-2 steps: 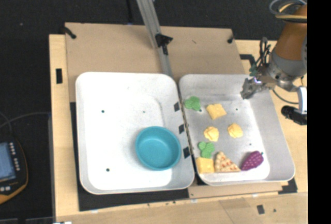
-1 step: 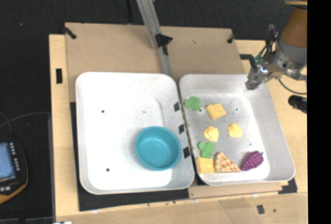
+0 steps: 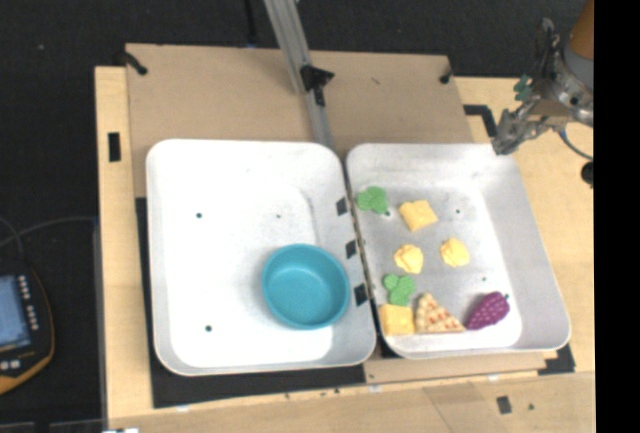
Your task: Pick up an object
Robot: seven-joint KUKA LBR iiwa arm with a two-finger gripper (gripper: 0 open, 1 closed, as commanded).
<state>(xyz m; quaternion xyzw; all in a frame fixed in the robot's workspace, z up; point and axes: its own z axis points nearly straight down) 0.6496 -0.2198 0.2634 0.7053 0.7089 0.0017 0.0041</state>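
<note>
The pincer [image 3: 507,133] is seen at the far right corner of the right bin [image 3: 520,221], above its rim and carrying nothing; whether it is apart or together cannot be told. Small toy foods, among them purple grapes [image 3: 487,310] and a yellow piece [image 3: 418,214], are scattered in that bin. The approach step seems to be in hand, so a descent over one chosen piece is called for next.

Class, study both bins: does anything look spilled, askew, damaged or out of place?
Nothing stands out. The blue bowl sits upright in the left bin; the toy foods, including the purple grapes and pizza slice, all lie inside the right bin.
</note>
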